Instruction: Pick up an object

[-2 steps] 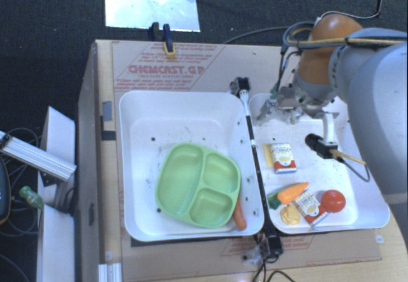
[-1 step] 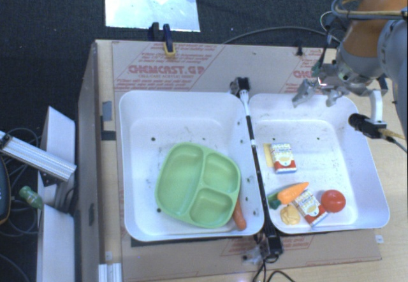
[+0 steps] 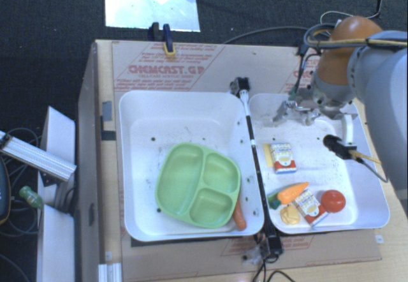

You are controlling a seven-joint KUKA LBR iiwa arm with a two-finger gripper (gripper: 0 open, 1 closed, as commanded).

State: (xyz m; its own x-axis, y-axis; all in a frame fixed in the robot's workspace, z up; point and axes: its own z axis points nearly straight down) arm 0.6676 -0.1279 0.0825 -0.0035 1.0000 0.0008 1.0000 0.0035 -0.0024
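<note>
My grey arm (image 3: 376, 76) reaches over the far end of the shallow white right-hand bin (image 3: 370, 220). Well to my gripper's left, in the other white bin (image 3: 137, 121), lies a light green plastic divided plate (image 3: 199, 184). Nearer the camera than my gripper (image 3: 294, 110) sit a small red-and-yellow carton (image 3: 281, 156), a toy orange carrot (image 3: 291, 192) and a round red tomato (image 3: 333, 200). Whether my gripper is clenched or released I cannot tell. Nothing looks lifted, so choosing, descending and grasping all remain, I judge.
</note>
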